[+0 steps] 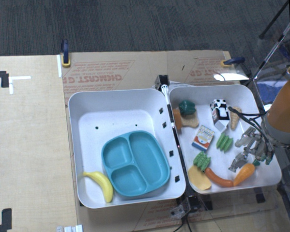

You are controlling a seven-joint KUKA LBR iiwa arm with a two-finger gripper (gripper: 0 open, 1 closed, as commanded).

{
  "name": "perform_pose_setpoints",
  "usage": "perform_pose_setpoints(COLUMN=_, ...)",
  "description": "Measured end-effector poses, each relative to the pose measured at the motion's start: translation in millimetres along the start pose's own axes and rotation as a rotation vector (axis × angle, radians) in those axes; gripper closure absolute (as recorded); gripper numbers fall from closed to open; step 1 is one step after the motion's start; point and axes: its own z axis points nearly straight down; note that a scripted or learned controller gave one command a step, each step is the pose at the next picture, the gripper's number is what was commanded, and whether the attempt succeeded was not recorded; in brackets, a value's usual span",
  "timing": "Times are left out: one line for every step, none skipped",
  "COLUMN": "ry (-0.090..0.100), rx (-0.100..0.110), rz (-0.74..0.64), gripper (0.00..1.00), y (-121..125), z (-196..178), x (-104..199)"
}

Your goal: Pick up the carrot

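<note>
I've got the gripper point(248, 157) low in the right bin point(265, 182), near its front right corner. The metal fingers point(241, 156) are spread a little, one tip touching the carrot point(243, 174), which lies on the bin floor rather than between them. A sausage point(218, 177) lies just beside the carrot's narrow end.
</note>
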Motion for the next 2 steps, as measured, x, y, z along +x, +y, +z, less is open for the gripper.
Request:
perform_pose_setpoints(ry=0.015, rx=0.01, rz=0.335, gripper=0.0, y=-29.6, z=20.3, x=-8.4)
perform_pose_setpoints(ry=0.018, rx=0.009, rz=0.663, gripper=0.0, y=-26.2, z=20.2, x=-7.7)
